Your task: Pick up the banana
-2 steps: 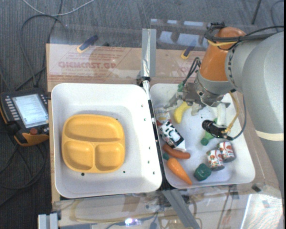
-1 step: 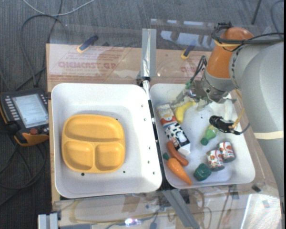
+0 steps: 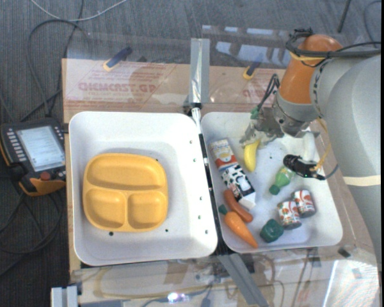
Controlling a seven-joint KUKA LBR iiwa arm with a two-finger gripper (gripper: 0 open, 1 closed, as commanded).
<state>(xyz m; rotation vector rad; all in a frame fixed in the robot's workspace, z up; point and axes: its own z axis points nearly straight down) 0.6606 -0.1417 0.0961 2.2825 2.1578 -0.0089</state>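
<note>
The tool is seen in the upper part of the right bin, right of the frame's centre, directly above the upper end of the banana; whether it is open, closed, or gripping the fruit cannot be told from this angle. The banana is laid near the bin's upper middle, just right of a small ketchup bottle and a black-and-white milk carton. Two carrots are placed at the lower left of that bin, a dark green item beside them, two red cans to the right, and a green bottle above those. A yellow divided tray is held in the left bin. A teach pendant is seen at the far left.
</note>
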